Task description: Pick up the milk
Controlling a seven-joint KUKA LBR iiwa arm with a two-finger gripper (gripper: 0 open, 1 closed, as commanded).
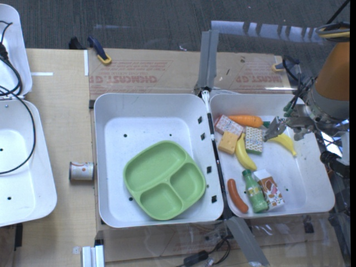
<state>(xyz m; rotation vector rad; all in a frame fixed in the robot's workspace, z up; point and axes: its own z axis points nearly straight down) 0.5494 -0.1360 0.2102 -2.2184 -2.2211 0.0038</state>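
The milk [272, 192] is a small white carton with a red-brown picture. It lies near the front of the right bin [311, 196], touching the right side of a green bottle [255, 191]. My gripper [275, 129] hangs over the back half of the same bin, between a speckled block [254, 139] and a banana [285, 142]. It is well behind the milk and apart from it. I see nothing held in it.
The right bin also holds a carrot [245, 120], a pink wafer pack [228, 125], a cheese block [228, 143], a second banana [245, 154] and a sausage [237, 196]. A green divided plate [164, 179] lies in the left bin [111, 149]. A small can [82, 171] lies on the bench.
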